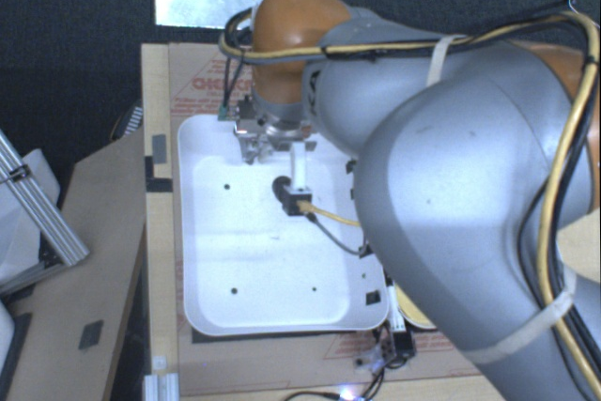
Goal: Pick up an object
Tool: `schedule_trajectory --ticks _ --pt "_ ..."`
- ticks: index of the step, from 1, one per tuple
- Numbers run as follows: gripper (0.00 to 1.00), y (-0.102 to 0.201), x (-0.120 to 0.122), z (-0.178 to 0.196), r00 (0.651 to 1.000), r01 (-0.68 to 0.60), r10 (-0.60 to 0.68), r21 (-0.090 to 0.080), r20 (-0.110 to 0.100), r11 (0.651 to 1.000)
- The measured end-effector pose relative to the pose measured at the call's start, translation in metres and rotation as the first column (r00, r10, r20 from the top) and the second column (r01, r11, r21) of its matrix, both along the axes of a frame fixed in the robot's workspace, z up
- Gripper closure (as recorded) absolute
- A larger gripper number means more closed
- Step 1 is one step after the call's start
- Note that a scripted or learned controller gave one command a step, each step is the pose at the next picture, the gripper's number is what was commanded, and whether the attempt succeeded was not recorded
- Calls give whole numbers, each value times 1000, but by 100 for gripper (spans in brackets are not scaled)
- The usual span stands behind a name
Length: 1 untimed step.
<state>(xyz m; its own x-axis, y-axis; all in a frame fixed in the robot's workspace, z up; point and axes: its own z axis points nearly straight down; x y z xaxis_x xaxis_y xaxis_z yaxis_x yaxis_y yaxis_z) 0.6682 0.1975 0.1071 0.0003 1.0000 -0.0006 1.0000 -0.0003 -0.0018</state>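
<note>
Pincer (266,144) down at the far rim of the white bin (202,230), hanging under the orange band (286,23), and from this angle it is impossible to tell whether it is released or clenched. Nothing can be seen gripped in it.

And what is the object here? Hard to call. On the bin floor in front of the pincer there are just a few dark specks (226,187), too small to tell whether they are holes or loose pieces. Further toward the camera, by the bin's near corner, sits a small dark bit (372,298), right at the edge of the big grey arm (451,174). That arm covers everything on the pincer's other side, so anything lying there is hidden.

So the step looks like a search and descent, with no grab secured yet. To do it well, the robot should settle on one target and centre the pincer squarely over it. It should then drop straight down rather than sweeping along the rim. So close to the bin wall, a sideways drift could catch the lip and shove the bin across the desk (160,296). Before lifting, it should confirm that something actually sits in the grip, or it will raise nothing.
</note>
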Motion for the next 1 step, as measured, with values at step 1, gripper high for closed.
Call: schedule_trajectory --ticks 1 --pt "100 32 2 246 1000 -7 7 8 22 1000"
